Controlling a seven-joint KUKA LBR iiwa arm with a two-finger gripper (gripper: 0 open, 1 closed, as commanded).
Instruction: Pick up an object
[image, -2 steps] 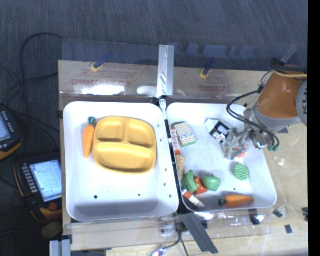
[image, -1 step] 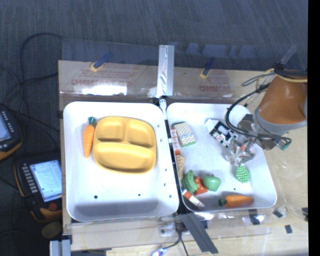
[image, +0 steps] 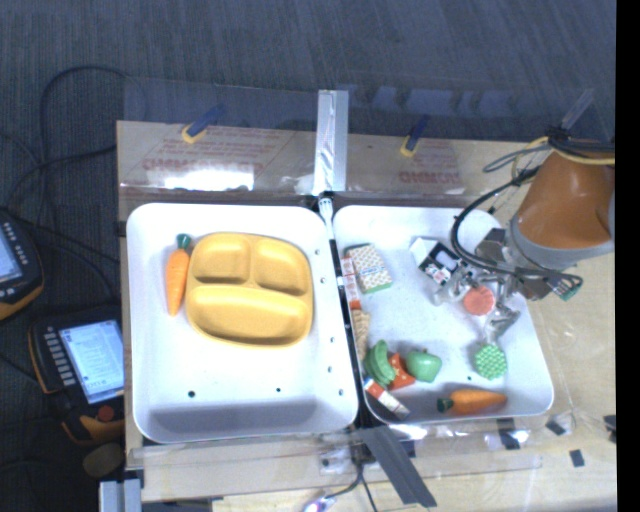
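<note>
right bin (image: 540, 400): centre floor free; toys ring it | left bin (image: 140, 400): front floor free

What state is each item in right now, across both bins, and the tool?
Yellow tray: flat in left bin, compartments bare.
Left carrot: lying beside the tray's left edge.
Right carrot: lying at right bin's front wall.
Green ball: resting loose, in front of the tool.
Small box: lying near the divider.
Red disc: lying under the tool.
Tool: low in right bin; grip unclear.
</note>
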